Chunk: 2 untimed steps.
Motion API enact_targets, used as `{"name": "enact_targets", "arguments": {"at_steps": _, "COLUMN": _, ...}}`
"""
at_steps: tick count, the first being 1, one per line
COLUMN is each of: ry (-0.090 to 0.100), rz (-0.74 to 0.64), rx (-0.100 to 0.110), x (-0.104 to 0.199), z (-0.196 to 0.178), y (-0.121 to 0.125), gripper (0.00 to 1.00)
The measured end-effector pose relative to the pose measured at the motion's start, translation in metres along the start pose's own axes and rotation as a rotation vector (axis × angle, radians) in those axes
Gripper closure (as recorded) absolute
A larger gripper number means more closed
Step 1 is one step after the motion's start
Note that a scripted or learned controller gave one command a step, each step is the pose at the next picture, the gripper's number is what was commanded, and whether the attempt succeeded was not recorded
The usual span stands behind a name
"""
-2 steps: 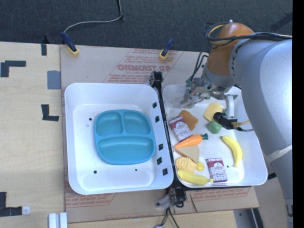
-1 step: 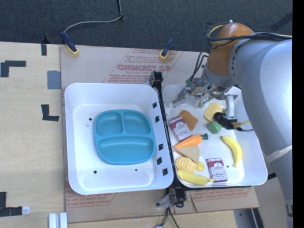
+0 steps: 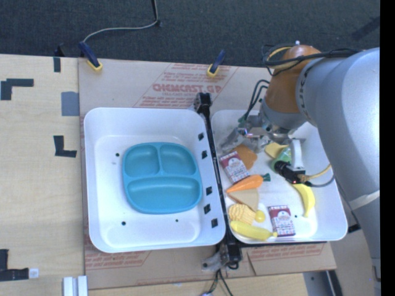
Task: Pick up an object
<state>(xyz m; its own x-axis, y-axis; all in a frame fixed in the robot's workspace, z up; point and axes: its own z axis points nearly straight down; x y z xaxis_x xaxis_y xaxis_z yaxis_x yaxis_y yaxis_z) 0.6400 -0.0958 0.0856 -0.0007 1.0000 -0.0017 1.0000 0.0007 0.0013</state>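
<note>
2 shallow white bins side by side, left bin (image 3: 92, 165) and right bin (image 3: 327, 221), rims touching down the middle. Sitting in the left one, dead centre: a blue divided plate (image 3: 163, 177), 3 compartments. Under both, a printed cardboard sheet (image 3: 179, 88), pinned at 12 o'clock by 2 clamps, the left clamp (image 3: 91, 55) and the right clamp (image 3: 216, 65). Off toward 9 o'clock, wooden bench (image 3: 37, 196) with black tape marks (image 3: 17, 86) and a grey patch (image 3: 70, 103). Thin cable (image 3: 151, 5) trailing over dark floor (image 3: 247, 11) up at 12.

Divided plate (image 3: 163, 177) in the left bin (image 3: 99, 184); toy foods (image 3: 250, 193) in the right bin (image 3: 330, 217).
</note>
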Motion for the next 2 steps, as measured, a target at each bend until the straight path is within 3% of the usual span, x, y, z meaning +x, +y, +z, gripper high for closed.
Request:
{"name": "enact_targets", "arguments": {"at_steps": 1, "ry": 0.000, "rz": 0.000, "rx": -0.002, "x": 0.000, "z": 0.000, "y": -0.005, "gripper": 0.00}}
{"name": "enact_targets", "arguments": {"at_steps": 2, "ry": -0.001, "rz": 0.000, "rx": -0.004, "x": 0.000, "z": -0.011, "y": -0.004, "gripper": 1.00}}
